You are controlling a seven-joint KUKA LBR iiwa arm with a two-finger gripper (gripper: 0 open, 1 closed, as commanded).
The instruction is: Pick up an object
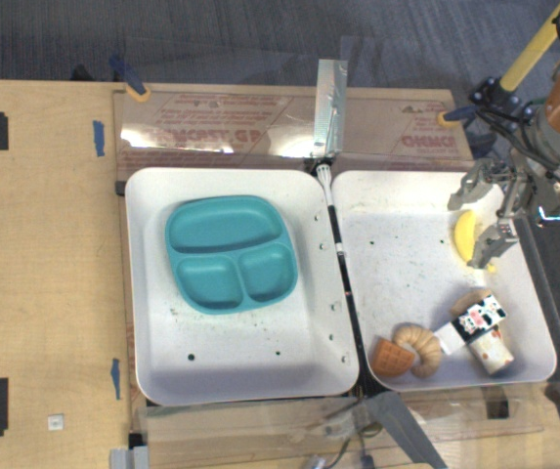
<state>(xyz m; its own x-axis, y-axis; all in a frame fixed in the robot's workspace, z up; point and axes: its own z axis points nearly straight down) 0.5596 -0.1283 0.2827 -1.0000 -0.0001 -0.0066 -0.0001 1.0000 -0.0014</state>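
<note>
A teal divided plate [230, 253] is seen in the white left bin [152, 360], left of centre. In the white, dark-speckled right bin [397, 262], lower right, a yellow object [466, 234], an orange-and-tan object [407, 352] and a black-and-white patterned item [481, 319] are seen.

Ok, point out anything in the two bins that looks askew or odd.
Nothing looks spilled or broken. The cow-patterned cup lies tipped on its side in the right bin, beside the croissant. The teal divided plate sits slightly rotated.
</note>
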